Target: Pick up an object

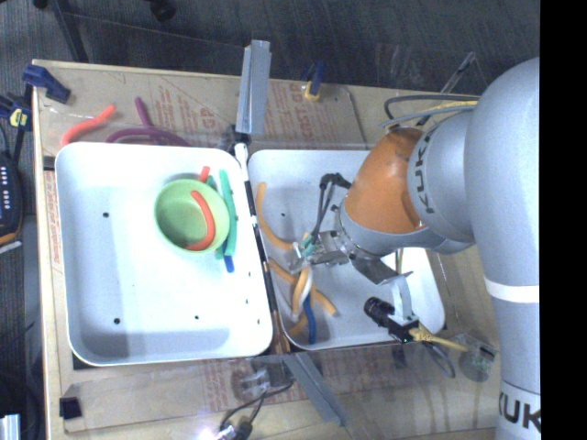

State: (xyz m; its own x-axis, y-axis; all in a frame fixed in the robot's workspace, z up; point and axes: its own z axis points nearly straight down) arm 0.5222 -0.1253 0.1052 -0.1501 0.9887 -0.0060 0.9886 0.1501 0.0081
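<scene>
Orange sticks (300,287) piling against the right bin's (303,168) left wall are crowding the gripper (307,250), grip state unclear, so it's probably risking a snag.

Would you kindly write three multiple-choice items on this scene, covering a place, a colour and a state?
1. Where is the green bowl?
A. left bin
B. right bin
C. on the bench outside the bins

2. What colour is the arm's band above the wrist?
A. blue
B. orange
C. yellow

3. Where is the gripper?
A. over the left bin
B. over the bench
C. down in the right bin

Answers: 1 A, the bowl rests on the left bin's floor; 2 B, the band is orange; 3 C, the gripper is low among strips in the right bin.
</scene>
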